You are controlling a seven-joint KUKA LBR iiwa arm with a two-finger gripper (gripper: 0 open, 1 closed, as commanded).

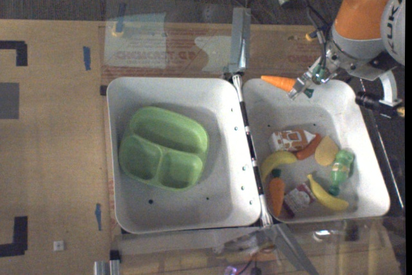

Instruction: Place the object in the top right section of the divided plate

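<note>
— What do we see nearest us?
— In the right bin (368,138), bananas (327,196), a carrot (276,193), a green bottle (340,167) and a small carton (293,138) lie clustered. In the left bin (129,203) the green plate (164,147) sits tilted.
— And farther back?
— We find the gripper (301,88) over the right bin's far rim, clenched on another carrot (277,82), orange, lying level, well apart from the plate. Beyond it lies the tabletop (51,138).
</note>
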